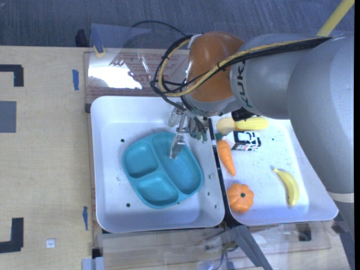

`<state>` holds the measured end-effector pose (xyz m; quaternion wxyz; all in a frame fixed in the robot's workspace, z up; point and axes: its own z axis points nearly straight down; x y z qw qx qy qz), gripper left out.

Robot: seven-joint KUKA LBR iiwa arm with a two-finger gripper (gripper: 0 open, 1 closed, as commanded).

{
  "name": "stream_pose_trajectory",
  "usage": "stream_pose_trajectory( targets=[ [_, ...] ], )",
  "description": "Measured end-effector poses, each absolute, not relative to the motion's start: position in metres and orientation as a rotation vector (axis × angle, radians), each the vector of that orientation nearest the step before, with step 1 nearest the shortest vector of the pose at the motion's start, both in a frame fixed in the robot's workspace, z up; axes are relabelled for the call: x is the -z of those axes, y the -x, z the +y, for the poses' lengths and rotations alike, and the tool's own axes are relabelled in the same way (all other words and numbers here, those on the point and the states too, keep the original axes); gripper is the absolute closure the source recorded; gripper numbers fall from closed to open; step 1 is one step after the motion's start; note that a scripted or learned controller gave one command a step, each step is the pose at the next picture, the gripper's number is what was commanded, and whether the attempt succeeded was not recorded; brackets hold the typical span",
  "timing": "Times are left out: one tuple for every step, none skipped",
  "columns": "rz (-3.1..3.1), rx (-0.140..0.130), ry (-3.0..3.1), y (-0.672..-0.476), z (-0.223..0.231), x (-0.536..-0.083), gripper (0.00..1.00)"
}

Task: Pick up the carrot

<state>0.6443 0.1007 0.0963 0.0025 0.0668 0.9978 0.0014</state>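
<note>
Just right of the jaws [179,142], across the divide between the two white bins, the carrot [226,156] lies untouched in the right bin [315,201] beside a small pumpkin [241,198] and a banana [289,187]. The jaws hang over the blue divided plate [160,170] in the left bin [107,151]; whether they are parted or closed cannot be told.

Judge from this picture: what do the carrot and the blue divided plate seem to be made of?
Carrot: probably moulded plastic, a toy; uniform orange, smooth, slight sheen.
Blue divided plate: likely plastic too; even colour, soft rounded compartment walls, satin finish.
</note>
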Motion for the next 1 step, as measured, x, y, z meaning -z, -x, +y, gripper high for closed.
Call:
stream_pose_trajectory(
  targets=[
    [3.127, -0.009, -0.215, -0.6451, 0.1007, -0.1049, 1.00]
  ],
)
